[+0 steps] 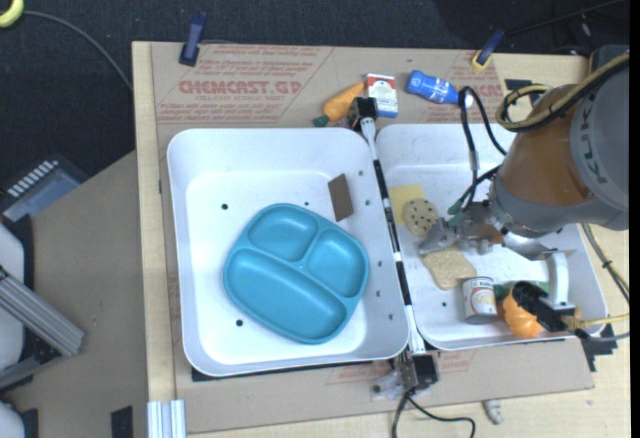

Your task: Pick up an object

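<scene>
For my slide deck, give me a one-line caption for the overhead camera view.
KUKA arm's gripper lowered over a tan cracker in the right bin; blue divided plate in the left bin.

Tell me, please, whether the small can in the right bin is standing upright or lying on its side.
Upright, it seems: the small can shows its round top to the overhead camera, with its labelled side below it, beside the orange object.

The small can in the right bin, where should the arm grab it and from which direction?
Probably across its round sides, coming down from above. The can stands upright near the right bin's front edge, top facing up. An orange toy sits close on its right and a tan cracker on its left, so closing front to back looks easier.
</scene>
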Tool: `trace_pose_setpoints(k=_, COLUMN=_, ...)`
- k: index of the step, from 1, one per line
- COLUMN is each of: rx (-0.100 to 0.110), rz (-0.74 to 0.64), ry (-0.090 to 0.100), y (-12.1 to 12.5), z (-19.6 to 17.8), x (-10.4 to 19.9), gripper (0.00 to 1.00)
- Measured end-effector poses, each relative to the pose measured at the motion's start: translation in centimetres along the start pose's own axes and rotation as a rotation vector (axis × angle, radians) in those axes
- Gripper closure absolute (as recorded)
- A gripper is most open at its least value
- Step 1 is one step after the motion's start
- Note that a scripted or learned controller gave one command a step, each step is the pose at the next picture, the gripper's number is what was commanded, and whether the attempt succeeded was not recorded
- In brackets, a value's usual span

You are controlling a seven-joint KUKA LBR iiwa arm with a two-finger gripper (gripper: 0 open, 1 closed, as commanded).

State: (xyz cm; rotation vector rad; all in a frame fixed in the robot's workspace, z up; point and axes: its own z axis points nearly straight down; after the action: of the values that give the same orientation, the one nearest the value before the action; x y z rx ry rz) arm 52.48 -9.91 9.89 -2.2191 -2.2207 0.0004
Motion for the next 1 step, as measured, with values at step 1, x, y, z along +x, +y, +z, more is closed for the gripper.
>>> trace_pose_setpoints(k=1, rx=-0.008, rz=0.001, ry=-0.001, y=-1.98, z=1.2, x=-1.19, gripper=0.0)
